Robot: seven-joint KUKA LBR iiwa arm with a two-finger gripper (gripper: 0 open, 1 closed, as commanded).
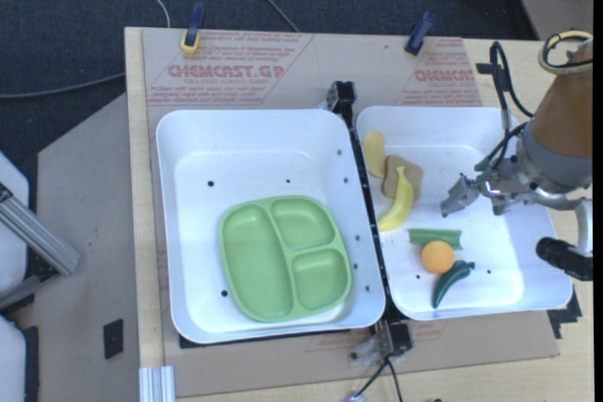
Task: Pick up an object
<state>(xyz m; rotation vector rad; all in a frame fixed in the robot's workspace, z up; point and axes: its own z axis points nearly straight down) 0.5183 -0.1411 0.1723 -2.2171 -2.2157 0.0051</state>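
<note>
The gripper [464,195] hangs released, holding nothing, above the right bin [499,297]; it should centre over the banana [399,200] before descending.

The arm [565,122] is cut off by the right picture edge. The hand [464,195] is small and blurred; its finger spacing cannot be determined. The banana [399,199] partly covers a tan item [392,170] of unidentifiable type.

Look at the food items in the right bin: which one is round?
The orange ball-shaped fruit. It lies between the flat green piece and the dark green pepper; the banana is long and curved.
</note>
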